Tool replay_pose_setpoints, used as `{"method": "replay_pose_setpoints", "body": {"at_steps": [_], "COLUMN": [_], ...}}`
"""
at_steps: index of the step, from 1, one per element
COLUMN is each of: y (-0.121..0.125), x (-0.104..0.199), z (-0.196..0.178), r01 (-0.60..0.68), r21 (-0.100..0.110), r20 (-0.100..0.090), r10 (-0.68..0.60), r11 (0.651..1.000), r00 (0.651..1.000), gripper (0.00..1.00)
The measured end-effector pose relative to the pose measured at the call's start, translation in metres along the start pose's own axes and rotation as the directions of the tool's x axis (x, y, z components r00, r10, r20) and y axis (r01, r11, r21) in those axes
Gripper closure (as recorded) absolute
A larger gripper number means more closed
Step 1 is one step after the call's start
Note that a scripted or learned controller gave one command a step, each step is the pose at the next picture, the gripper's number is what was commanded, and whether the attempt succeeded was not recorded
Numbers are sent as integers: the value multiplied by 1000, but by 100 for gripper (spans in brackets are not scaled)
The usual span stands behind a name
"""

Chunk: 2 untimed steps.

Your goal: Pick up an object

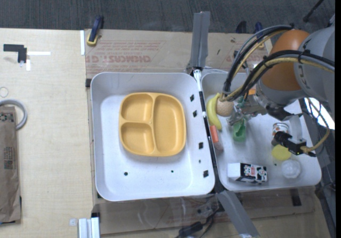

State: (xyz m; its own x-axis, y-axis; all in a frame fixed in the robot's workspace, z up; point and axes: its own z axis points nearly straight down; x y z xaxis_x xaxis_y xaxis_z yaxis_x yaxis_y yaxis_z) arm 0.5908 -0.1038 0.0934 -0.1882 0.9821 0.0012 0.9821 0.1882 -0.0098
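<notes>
Just beneath the hand [238,114], whose grip I cannot tell, lies a green object [239,130].

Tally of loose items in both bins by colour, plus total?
Yellow: 3 - divided plate, banana, small yellow item
Green: 1 - green item
Orange: 1 - orange stick
Black-and-white: 1 - small carton
Clear: 1 - clear cup
Total: 7

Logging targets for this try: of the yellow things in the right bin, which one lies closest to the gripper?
The banana against the bin's left wall, just left of the gripper. The yellow round piece lies farther off, toward the bin's right side.
</notes>
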Motion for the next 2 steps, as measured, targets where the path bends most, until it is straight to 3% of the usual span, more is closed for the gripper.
{"method": "replay_pose_setpoints", "body": {"at_steps": [1,2], "y": [8,51], "x": [-19,55], "z": [-40,-145], "r01": [360,344], "r21": [-6,-5], "r20": [4,4], "r10": [-360,-344], "r11": [933,939], "r00": [933,939], "gripper": [100,100]}}
